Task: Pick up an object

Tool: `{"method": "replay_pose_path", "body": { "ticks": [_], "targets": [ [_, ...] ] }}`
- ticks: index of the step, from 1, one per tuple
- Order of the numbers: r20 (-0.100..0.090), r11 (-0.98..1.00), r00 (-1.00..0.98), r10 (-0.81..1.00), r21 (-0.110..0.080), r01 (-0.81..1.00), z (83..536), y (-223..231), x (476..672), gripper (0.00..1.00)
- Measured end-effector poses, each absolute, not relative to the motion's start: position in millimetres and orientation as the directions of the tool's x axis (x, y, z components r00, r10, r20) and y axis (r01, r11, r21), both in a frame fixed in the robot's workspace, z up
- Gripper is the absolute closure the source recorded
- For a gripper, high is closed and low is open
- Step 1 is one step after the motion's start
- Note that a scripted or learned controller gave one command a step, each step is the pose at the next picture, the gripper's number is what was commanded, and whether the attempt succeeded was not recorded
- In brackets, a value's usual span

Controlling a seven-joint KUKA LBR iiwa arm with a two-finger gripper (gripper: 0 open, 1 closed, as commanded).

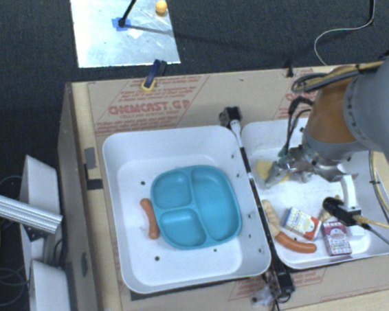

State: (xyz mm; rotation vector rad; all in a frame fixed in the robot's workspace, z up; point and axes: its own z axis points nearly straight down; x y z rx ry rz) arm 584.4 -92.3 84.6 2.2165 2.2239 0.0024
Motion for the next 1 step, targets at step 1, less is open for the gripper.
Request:
{"method": "replay_pose_path", "body": {
  "ticks": [1],
  "targets": [
    [-0.001, 0.005, -0.005, 1.0, 0.003, 1.0, 85.1, -88.1, 646.0, 0.0]
  ]
}}
